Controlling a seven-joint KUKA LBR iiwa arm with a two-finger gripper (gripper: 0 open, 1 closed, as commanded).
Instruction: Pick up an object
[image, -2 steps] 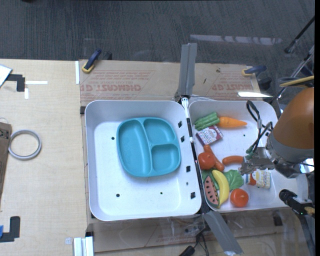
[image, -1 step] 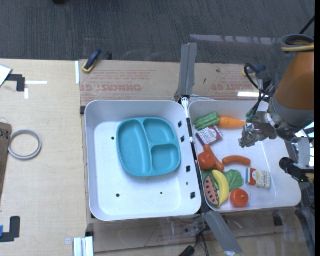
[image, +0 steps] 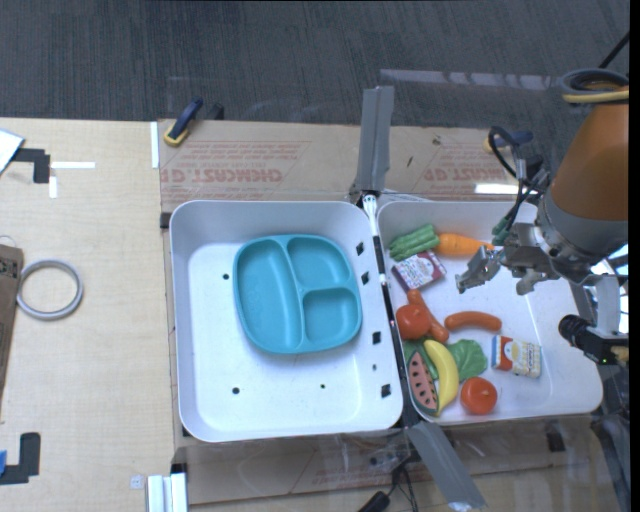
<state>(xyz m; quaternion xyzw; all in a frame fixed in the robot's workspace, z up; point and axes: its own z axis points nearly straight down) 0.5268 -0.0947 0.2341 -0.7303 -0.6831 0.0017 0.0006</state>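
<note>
Pale wooden bench under a dark carpeted floor, seen from above, with two shallow white bins side by side on brown cardboard. We see the left bin (image: 200, 400) holding a turquoise divided plate (image: 297, 292), and a roll of tape (image: 47, 288) lying well apart on the bench at far left. The right bin (image: 570, 395) holds the toy food: a green pea pod (image: 414, 241) and a carrot (image: 461, 243) at the far edge, a small purple packet (image: 419, 270), a red sausage (image: 472, 321), a banana (image: 443, 370), a watermelon slice (image: 422, 383), a tomato (image: 479, 396) and a little carton (image: 517, 357).

We find the gripper (image: 505, 270) hovering over the far right of that bin, fingers spread apart with nothing between them. The sausage lies just near of it, clear of its neighbours, so we judge it the easiest target: we should centre over it, turn the fingers across its narrow width, descend fully, then close.
</note>
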